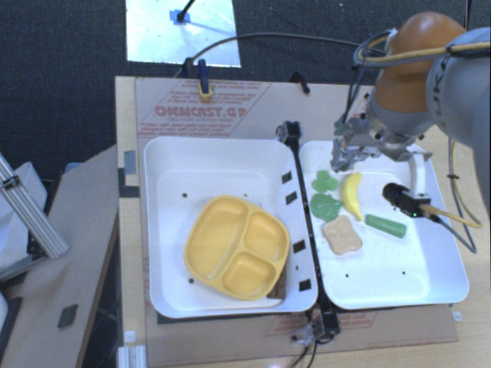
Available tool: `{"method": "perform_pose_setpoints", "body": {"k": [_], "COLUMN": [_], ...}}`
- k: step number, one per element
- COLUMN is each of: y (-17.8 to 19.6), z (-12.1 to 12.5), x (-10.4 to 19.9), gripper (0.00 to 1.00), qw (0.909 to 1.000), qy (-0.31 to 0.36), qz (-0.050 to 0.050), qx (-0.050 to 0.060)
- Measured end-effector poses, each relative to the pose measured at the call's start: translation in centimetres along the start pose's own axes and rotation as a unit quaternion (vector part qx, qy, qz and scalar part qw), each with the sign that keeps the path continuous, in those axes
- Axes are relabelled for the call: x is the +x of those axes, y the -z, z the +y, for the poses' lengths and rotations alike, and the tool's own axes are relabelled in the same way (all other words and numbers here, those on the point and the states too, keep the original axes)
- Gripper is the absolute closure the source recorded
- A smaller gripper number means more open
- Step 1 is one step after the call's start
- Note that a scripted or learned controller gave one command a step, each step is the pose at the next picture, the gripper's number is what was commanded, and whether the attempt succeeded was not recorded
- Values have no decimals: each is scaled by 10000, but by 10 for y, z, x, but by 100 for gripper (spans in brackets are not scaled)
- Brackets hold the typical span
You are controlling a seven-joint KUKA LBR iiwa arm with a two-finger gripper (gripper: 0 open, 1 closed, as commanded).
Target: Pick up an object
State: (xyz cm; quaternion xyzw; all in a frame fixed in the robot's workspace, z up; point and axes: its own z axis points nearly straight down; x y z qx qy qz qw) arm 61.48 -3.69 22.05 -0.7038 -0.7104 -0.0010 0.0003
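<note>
The robot's metal gripper [343, 157] is hovering over the far-left part of the right white bin [399, 282]; whether it is parted or closed cannot be told. Just beneath it, a yellow plastic banana [352, 194] is lying beside 2 green leafy toy pieces [325, 205].

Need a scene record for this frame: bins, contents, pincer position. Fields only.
left bin: yellow divided tray
right bin: banana, upper leafy piece, lower leafy piece, bread slice, green stick
pincer: over the right bin's far left corner, by the upper leafy piece and the banana's top end
grasp: cannot tell
</note>
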Motion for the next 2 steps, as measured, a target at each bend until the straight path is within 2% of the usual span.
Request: {"method": "perform_pose_setpoints", "body": {"k": [2], "y": [-3], "z": [-3], "x": [107], "gripper": [100], "qw": [10000], "qy": [0], "qz": [-1], "qx": [-4]}}
